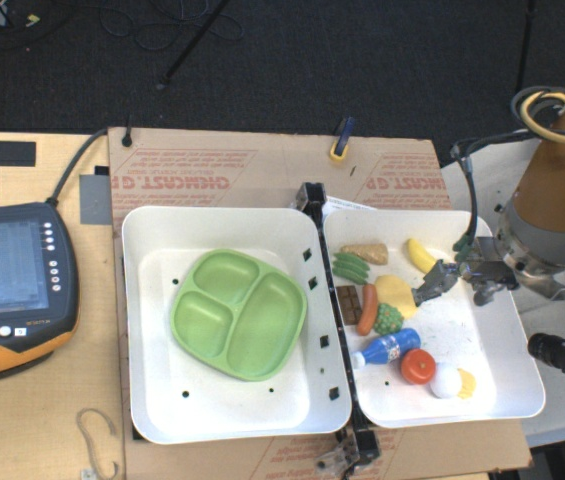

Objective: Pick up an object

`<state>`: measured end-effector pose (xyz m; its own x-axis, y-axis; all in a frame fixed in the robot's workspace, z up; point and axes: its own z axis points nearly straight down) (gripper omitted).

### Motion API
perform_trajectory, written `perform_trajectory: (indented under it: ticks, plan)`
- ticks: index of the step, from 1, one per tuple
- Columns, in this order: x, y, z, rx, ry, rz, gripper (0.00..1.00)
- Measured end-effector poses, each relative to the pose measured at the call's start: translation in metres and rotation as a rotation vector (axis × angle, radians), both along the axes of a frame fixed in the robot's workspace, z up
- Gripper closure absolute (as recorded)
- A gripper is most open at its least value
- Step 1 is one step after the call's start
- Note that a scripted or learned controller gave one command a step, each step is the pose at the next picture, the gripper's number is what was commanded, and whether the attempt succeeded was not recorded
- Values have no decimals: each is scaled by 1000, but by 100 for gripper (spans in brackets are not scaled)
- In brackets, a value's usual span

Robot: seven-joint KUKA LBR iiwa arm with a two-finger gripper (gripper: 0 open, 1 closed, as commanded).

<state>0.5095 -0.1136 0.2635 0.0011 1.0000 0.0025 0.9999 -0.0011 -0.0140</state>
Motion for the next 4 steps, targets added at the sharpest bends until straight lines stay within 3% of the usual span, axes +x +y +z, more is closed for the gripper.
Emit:
perform_trajectory:
  ticks: [1,4]
  plan:
    - [2,0,5,-1,-10,2,0]
    - [13,14,-142,0,-5,1,0]
